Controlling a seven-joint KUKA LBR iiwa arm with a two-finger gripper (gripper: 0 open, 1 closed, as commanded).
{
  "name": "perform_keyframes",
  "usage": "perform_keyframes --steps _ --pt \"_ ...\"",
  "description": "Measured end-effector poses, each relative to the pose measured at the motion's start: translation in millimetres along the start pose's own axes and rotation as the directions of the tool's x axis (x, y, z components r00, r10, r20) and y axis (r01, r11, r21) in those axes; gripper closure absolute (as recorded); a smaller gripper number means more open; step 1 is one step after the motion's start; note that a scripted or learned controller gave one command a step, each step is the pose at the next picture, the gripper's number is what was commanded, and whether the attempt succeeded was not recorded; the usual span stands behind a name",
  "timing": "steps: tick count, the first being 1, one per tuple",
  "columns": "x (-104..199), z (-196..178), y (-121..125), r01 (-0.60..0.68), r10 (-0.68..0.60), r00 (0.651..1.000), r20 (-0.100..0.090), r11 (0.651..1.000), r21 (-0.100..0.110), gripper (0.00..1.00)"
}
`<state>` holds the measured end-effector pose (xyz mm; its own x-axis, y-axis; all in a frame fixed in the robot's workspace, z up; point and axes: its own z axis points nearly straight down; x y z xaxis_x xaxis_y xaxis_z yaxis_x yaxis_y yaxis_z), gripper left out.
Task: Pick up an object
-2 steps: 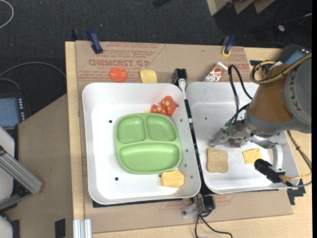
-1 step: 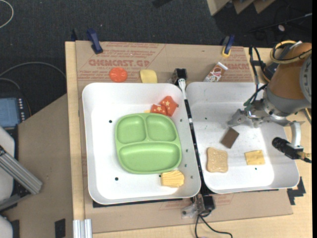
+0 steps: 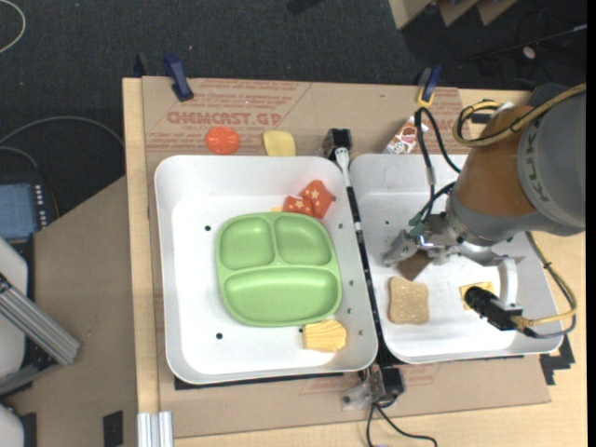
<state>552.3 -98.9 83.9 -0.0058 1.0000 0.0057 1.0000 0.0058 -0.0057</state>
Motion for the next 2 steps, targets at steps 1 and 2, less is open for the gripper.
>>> perform_keyframes --steps 1,2 --pt "-6 -11 1 -0.006 0.006 1.000 0.006 1.000 -0.006 1.00" --pt "89 -106 19 0.005 -0.005 1.000 0.002 1.000 -0.015 1.00"
